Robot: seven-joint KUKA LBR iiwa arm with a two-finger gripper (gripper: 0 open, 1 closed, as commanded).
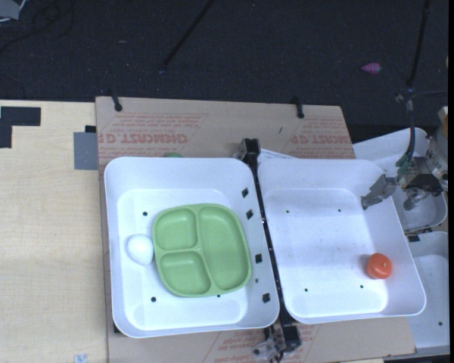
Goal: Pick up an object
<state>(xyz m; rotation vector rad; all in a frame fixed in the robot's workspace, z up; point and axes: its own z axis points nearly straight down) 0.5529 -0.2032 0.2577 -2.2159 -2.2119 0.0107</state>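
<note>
Across the middle of the frame, two shallow white bins sit side by side on a brown cardboard sheet (212, 127) printed with red lettering. That sheet lies on a pale wooden bench top (38, 233) that fills the left of the frame, with dark floor along the top.

Left of centre, the left bin (121, 180) holds a green divided plate (201, 249) with three compartments, lying flat and slightly turned, its compartments bare. Touching or just beside the plate's left edge rests a small white egg-shaped object (140, 249), against the bin's left inner wall.

Right of centre, the right bin (318, 172) holds a small orange round object (378, 265), low in the frame near the bin's right wall and well apart from everything else. A black clamp strip (259, 225) runs between the two bins where their rims meet.

At the right edge of the frame, the gripper (397, 187) reaches in over the upper right rim of the right bin. Its grey metal parts hang above the rim, well above the orange object in the picture and not touching it. Nothing is visible between its tips, and from this angle I cannot tell whether it is released or clenched.
</note>
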